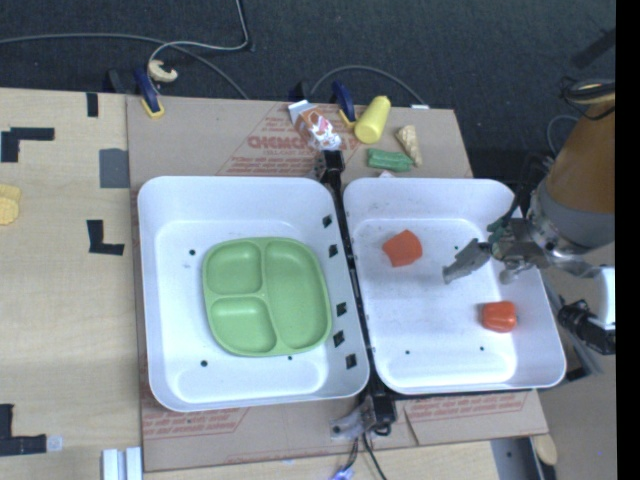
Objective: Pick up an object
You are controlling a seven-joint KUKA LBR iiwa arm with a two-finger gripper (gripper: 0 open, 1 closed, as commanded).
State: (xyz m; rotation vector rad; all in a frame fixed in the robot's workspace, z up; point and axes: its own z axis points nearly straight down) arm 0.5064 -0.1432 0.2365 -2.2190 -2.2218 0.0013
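Observation:
Two orange-red objects lie in the right bin [520, 368]. A blocky one [402, 248] sits near the bin's middle left, and a smaller one [498, 316] rests toward the right wall. My gripper [478, 271] hangs over the right side of this bin, between the two objects and touching neither. Its fingers are spread open, with one dark finger [462, 263] pointing left and down, and nothing lies between them. The orange-banded arm comes in from the right edge.
A green divided plate [266, 295] lies in the left bin [160, 218]. Behind the bins on the cardboard are a yellow object [372, 118], a green piece [388, 159], a beige piece [408, 143] and a small packet [315, 123].

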